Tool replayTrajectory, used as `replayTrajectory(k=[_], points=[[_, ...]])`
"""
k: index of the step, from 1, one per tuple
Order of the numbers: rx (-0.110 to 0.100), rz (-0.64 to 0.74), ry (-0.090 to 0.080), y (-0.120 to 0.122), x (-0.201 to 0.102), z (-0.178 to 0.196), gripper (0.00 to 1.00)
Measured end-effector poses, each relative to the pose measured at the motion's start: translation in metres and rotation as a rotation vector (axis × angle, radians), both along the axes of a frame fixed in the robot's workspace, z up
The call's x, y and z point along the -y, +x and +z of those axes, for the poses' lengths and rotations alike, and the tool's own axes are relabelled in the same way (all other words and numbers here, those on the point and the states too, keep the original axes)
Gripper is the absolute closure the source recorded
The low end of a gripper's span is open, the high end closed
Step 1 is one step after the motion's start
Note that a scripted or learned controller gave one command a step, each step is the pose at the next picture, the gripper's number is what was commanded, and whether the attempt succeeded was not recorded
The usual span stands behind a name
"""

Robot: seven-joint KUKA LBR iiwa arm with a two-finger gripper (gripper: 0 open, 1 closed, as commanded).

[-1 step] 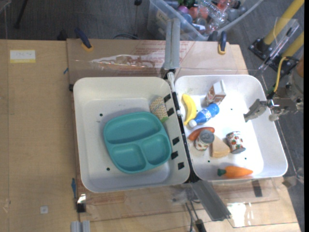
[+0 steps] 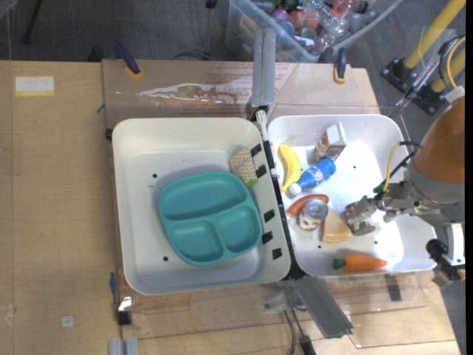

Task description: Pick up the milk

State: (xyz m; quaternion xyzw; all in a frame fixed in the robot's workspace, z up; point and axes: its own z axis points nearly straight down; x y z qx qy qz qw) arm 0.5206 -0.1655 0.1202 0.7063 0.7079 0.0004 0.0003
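Nearest, in right bin (image 2: pixel 384 128): carrot (image 2: pixel 360 262), then gripper (image 2: pixel 360 217) low over bin floor, beside cheese wedge (image 2: pixel 336 231); open or closed, cannot tell. Farther back: can (image 2: pixel 316 210), bottle (image 2: pixel 312 176), banana (image 2: pixel 289 165). Farthest: milk (image 2: pixel 329 143), well apart from gripper.

Both bins (image 2: pixel 133 198) look like smooth, slightly glossy white plastic; the teal tray (image 2: pixel 211 217) is matt plastic, the counter (image 2: pixel 52 198) plain matt wood-brown board, the hand (image 2: pixel 360 217) dull grey metal.
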Motion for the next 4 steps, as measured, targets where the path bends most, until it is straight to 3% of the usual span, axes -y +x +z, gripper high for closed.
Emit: replayTrajectory(k=[1, 2, 3, 4], points=[[0.019, 0.009, -0.005, -0.001, -0.032, -0.025, 0.0], [0.027, 0.004, -0.005, 0.001, -0.031, -0.014, 1.0], [-0.001, -0.199, 0.0, -0.015, -0.091, 0.103, 1.0], [-0.002, -0.228, 0.001, 0.013, -0.202, 0.064, 1.0]])
